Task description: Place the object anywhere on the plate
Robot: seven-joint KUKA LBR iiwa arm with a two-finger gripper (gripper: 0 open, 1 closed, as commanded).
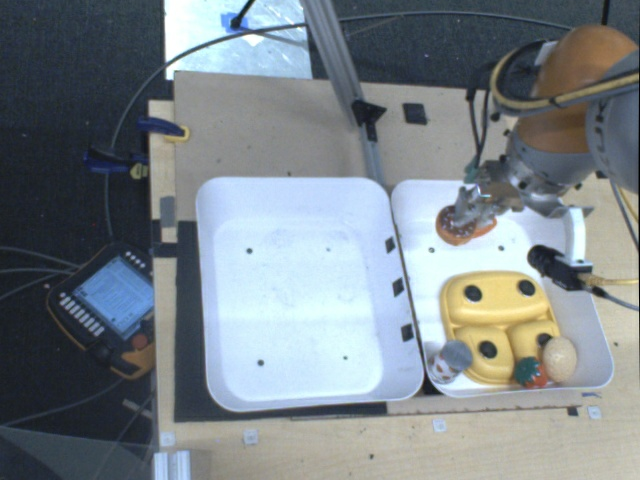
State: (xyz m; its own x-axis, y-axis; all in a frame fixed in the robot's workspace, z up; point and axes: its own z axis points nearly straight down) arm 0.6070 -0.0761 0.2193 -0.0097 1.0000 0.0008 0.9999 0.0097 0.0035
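A: Where is the gripper [470, 208]?

B: Low over the back of the right bin [420, 208], right on top of a small orange-brown object [462, 230] lying on the bin floor. That looks like the thing to be moved.

A: Does it have hold of it?

B: I can't tell. The object sits under the tip, touching or nearly so, but the tip itself is too small and blurred to read.

A: And the plate?

B: The yellow plate [500, 313] lies nearer the front of the same bin, with an egg [558, 356] and a small red-and-green item [529, 371] at its front edge. Its back part is bare, so that seems the easiest landing spot.
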